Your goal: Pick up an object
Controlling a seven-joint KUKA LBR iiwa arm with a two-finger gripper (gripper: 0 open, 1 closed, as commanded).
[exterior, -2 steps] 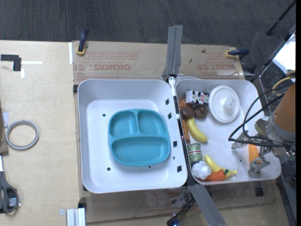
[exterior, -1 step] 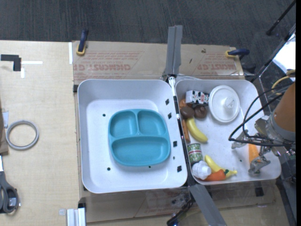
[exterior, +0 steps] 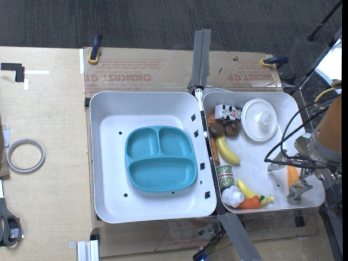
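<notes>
The right bin [exterior: 261,170] holds several small objects. A white round bowl [exterior: 259,119] sits at its back, with a black-and-white item [exterior: 228,112] and brown pieces [exterior: 224,129] to the left of it. A yellow banana [exterior: 227,150] and a green can [exterior: 224,175] lie along the left wall. At the front are a white ball [exterior: 232,197], a small yellow banana [exterior: 245,189] and a carrot [exterior: 253,202]. My gripper [exterior: 298,190] is low at the bin's front right corner. An orange piece [exterior: 292,174] lies right beside it, partly hidden by it.
The left bin [exterior: 109,162] holds a teal divided plate [exterior: 161,158]. Cables [exterior: 291,129] loop over the right bin's right side from the arm [exterior: 331,132]. A tape roll [exterior: 24,155] and scissors [exterior: 9,227] lie on the bench at far left.
</notes>
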